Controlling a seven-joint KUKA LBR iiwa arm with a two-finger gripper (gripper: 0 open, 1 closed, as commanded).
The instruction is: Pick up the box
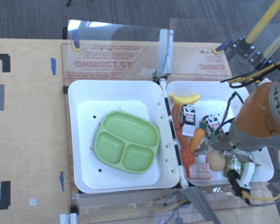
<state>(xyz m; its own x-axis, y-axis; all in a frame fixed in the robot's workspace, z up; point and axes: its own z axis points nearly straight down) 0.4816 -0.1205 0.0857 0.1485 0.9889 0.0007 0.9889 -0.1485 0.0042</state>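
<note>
On my feed I read "CHEMCAST" printed in red on the brown protective paper of the clear plastic sheets (105, 59) standing behind the 2 bins; the same red lettering repeats on the right-hand sheet, though part of it is cut off there.

The left bin (84, 94) is white, shallow and round-cornered, and it holds a pale green plastic plate (126, 141) with 3 moulded compartments, lying a little askew.

The right bin (266, 169) is crowded. Near its back wall lies a yellow banana (185, 98), smooth and curved. Just in front of it stands the box (189, 115), a small white carton with black cow-like patches; I cannot read any writing on it. A second patched carton (211, 122) sits to its right. A long orange-red carrot (178, 120) runs along the bin's left wall, a shorter orange one (197, 138) leans beside it, and a flat packet with fine red print (200, 171), too small to read, lies at the front. A round tan ball-like thing (216, 161) rests next to that packet.

The end effector (219, 139) hangs low over the middle of the right bin, near the second carton and apart from the box. I cannot tell how far it is parted, nor whether it has hold of anything.

The desk (28, 139) is pale wood with blue tape marks.
</note>
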